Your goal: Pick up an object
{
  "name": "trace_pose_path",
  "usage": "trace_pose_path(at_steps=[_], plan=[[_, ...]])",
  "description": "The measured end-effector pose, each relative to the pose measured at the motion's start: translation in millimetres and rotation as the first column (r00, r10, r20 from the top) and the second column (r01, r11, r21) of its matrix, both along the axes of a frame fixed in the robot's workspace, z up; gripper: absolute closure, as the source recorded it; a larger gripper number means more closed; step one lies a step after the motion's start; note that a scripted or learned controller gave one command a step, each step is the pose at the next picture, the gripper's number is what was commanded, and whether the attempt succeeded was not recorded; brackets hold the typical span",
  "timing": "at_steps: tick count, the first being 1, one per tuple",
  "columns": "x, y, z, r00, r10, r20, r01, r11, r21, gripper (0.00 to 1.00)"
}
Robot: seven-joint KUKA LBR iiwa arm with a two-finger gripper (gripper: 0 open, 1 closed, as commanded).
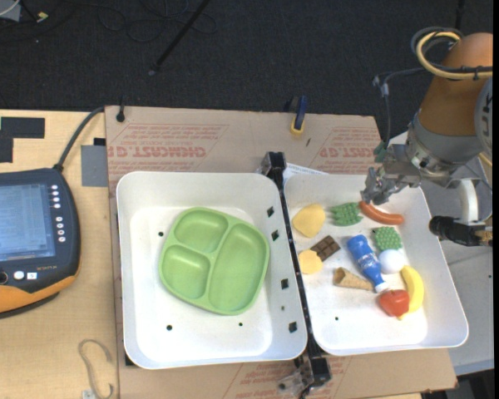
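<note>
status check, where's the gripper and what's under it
Gripper low over right bin, at the sausage's upper end. Nothing seen held. Green broccoli piece close beside; more toy food crowded just below.

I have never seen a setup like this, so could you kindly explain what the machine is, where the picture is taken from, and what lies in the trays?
The picture comes from one fixed camera above the bench, looking down at a slant. The grey machine with the orange band is a robot arm reaching in from the right; at its tip is a two-finger gripper for picking things up. It hangs over the far part of the right bin, close above a toy sausage. I see nothing held between its fingers.

The left bin holds a green divided plate. The right bin holds toy food: a banana, a blue bottle, a chocolate piece, an ice-cream cone and others. The tablet-like device at left looks like the arm's control pad.
</note>
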State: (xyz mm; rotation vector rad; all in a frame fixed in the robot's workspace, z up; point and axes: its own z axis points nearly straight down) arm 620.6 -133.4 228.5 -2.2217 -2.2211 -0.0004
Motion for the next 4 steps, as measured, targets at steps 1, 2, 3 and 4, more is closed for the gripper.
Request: trace_pose_path(at_steps=[1,2,3,4], plan=[[-16,42,-7,1.000,0.003,-0.005,-0.003,1.000,0.001,1.00],[-41,87,6,1.000,0.003,-0.005,-0.003,1.000,0.002,1.00],[-69,139,8,1.000,0.003,-0.006,-0.003,1.000,0.001,1.00],[-86,151,2,1.000,0.001,-0.006,-0.001,1.000,0.000,1.00]])
